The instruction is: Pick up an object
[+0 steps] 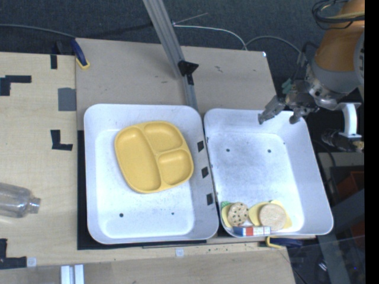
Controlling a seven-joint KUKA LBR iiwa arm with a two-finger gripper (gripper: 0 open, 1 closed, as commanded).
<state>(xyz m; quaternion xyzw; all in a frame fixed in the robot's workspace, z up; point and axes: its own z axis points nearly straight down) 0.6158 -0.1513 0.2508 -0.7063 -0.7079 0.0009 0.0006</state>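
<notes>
Small round cookies (260,214) lie at the near edge of the right bin (308,152). They look light and crumbly; grab one gently by its sides. The gripper (278,116) hovers wide open over the far edge, holding nothing.

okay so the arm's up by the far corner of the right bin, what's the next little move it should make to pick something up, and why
Probably bring the gripper toward the near edge of the right bin. It hangs over that bin's far right corner, open, with nothing between its fingers, while the cookie and other small food items lie along the near wall.
</notes>
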